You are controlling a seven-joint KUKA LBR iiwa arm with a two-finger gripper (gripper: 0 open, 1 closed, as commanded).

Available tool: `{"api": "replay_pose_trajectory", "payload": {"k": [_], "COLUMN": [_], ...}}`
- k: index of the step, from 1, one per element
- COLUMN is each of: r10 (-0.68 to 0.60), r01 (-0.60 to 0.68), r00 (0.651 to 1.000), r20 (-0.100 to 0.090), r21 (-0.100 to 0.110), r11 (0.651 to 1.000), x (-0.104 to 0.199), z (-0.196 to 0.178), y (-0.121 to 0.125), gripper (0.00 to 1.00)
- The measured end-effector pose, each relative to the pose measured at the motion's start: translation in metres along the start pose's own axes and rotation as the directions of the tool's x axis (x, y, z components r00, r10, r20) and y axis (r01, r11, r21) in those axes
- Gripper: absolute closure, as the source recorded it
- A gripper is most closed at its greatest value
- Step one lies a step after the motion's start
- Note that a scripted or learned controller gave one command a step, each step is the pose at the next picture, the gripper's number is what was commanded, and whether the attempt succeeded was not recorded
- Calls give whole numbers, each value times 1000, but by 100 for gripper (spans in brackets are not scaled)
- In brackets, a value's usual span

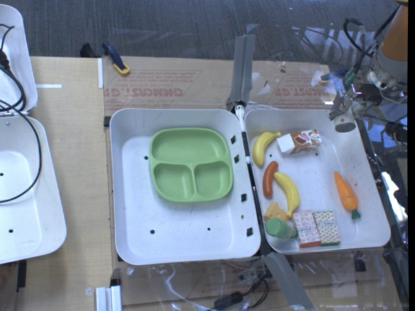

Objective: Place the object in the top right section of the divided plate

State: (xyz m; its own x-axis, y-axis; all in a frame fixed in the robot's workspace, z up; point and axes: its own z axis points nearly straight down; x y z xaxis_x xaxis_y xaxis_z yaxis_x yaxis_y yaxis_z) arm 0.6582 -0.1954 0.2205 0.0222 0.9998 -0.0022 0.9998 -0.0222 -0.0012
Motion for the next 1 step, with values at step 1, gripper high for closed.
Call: {"api": "replay_pose_trajectory", "payload": {"k": [1], "r10": [-104], "r01": [104], "r00": [995], "r20": [0], "r21": [-1], "r11": [995], "x": [-18], "z": [-165], "y": [-34], "gripper": [100]}}
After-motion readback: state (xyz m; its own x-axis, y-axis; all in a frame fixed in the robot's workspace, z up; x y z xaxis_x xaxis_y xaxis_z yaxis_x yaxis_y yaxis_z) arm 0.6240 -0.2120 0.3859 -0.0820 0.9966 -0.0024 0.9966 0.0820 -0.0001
